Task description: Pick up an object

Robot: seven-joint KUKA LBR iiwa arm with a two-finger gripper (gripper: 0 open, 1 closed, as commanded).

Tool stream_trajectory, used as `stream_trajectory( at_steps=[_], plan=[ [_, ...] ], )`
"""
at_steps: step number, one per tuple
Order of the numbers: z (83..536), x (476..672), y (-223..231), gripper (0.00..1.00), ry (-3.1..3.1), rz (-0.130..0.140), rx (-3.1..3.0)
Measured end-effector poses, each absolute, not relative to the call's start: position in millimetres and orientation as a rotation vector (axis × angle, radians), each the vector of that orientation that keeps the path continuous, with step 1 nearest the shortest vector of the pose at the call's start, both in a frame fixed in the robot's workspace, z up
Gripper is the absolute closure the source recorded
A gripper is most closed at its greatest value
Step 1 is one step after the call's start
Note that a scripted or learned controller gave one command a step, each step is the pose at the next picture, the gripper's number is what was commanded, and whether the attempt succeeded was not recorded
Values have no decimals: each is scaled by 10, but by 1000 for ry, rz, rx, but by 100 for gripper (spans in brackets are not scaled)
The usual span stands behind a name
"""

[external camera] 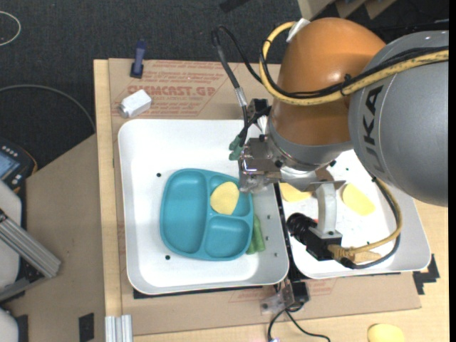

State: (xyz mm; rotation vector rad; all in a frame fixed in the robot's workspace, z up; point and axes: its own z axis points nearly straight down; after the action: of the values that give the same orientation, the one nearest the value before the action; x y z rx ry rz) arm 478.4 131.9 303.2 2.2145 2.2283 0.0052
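A teal divided plate (191,214) lies in the left bin (142,155), with a yellow round piece (225,199) in its upper right compartment. A green stick-like thing (256,235) rests along the plate's right edge. My gripper (251,178) hangs at the plate's upper right corner, just above the yellow piece. In the right bin (410,251) lie a yellow slice (358,199) and another yellow piece (292,192) partly hidden under the arm.
The big orange and grey arm covers most of the right bin. A small white block (135,103) and a blue clip (138,59) lie on the cardboard behind the left bin. A yellow object (385,332) sits off the bench at the lower right.
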Motion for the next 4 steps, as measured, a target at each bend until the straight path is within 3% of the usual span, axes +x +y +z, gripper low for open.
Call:
stream_trajectory(
  at_steps=[1,2,3,4],
  plan=[
    [3813,4802,798,100,2211,12,2222],
    [3781,4818,1518,100,2230,5,2212],
    [2581,4773,975,100,2219,-21,2234],
    [3789,4808,736,100,2214,18,2216]
  ],
)
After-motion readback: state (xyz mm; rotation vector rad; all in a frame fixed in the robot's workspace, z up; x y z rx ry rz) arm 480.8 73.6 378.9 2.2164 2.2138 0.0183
